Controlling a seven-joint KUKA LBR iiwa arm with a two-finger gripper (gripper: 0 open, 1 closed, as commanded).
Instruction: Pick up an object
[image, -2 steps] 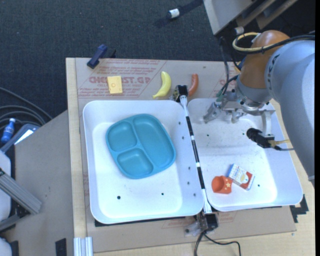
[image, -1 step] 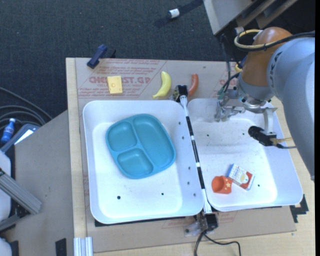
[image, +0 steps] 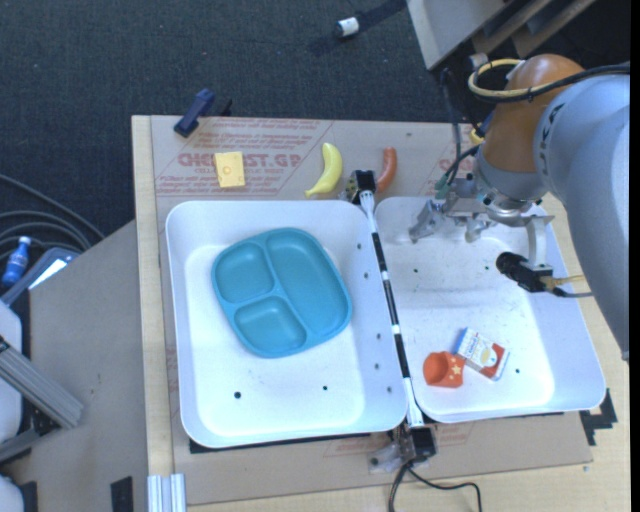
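Found the grey arm (image: 590, 150) reaching in from the right edge of the frame, orange band (image: 525, 95) above the wrist, with the gripper (image: 447, 218) hanging over the upper left part of the right bin (image: 450, 300). Could not tell how wide the tool stood, seen from above under the wrist; saw nothing gripped in it. Noted a black fitting with a cable (image: 522, 270) just right of and below the gripper, over the same bin. Located the pickable things low in the right bin, well apart from the gripper: a small carton (image: 482, 353), white with red and blue, lying tilted, and an orange toy (image: 443, 369) touching or just beside it on its lower left. Saw in the left bin (image: 176, 300) a blue divided plate (image: 282, 290), lying flat toward the bin's upper middle and turned at a slant. Spotted on the bench (image: 270, 135) beyond the bins, in the upper middle of the frame, a yellow banana (image: 326, 170) and near it an orange-red sausage-shaped piece (image: 386, 170), with a small yellow square (image: 230, 171) further left and a dark blue clamp (image: 194, 112) at the bench's upper left corner.
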